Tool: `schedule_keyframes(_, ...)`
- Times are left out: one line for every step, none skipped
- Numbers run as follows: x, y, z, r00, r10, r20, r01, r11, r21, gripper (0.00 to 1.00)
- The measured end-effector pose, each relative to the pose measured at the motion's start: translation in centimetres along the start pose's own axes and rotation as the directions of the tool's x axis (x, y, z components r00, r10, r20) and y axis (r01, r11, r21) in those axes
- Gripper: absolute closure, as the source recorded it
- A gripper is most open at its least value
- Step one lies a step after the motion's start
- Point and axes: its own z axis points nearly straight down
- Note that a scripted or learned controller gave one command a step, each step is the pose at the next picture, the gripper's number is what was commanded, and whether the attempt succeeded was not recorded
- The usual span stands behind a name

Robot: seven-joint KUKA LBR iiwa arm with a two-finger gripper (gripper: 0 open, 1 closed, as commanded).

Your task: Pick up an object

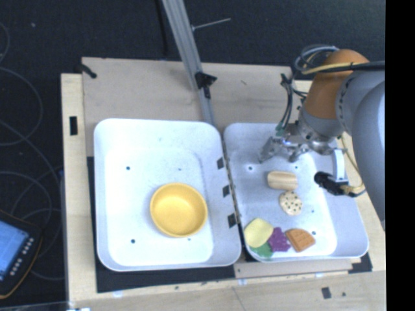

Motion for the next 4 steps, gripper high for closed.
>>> schedule_keyframes(-0.1, 0.2, -1.5, 1.000, -0.001, 0.002, 0.001, 1.000, -0.008, 1.00)
schedule_keyframes(0.1, -0.3, -6.3, 1.000, 0.002, -0.002, -0.002, 1.000, -0.009, 1.00)
schedule_keyframes(-0.1, 0.5, -12.6, 1.000, -0.003, 0.000, 0.003, 1.000, -0.013, 1.00)
schedule_keyframes(-0.2, 0.6, -13.2, 1.000, -0.005, -0.002, 0.005, 1.000, -0.006, 1.00)
